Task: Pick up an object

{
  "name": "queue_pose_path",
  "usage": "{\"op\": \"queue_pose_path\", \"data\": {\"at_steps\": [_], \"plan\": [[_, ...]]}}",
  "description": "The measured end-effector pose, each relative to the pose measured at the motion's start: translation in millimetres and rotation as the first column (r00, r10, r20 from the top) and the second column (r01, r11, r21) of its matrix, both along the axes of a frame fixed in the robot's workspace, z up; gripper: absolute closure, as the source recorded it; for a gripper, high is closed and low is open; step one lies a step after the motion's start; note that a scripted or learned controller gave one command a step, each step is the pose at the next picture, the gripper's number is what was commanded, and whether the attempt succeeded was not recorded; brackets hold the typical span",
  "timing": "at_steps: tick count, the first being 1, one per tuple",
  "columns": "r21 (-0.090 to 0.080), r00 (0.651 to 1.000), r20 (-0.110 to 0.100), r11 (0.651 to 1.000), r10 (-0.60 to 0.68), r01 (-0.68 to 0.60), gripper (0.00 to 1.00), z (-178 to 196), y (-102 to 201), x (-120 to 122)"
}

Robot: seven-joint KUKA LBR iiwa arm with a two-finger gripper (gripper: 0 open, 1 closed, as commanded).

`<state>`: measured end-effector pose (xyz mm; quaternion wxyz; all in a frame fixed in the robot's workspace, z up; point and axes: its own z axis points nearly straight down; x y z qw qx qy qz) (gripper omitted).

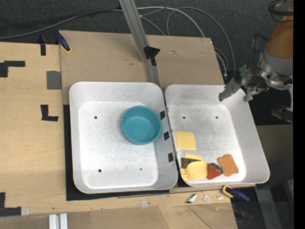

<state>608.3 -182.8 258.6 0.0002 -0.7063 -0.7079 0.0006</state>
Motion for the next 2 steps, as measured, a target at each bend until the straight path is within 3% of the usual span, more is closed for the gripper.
{"op": "queue_pose_path", "data": {"at_steps": [1, 2], "plan": [[0.0, 1.0, 0.0, 1.0, 0.0, 0.0, 0.0, 0.0, 0.0, 0.0], [0.0, 1.0, -0.004, 1.0, -0.001, 0.001, 0.0, -45.6, -4.3, 2.7]]}}
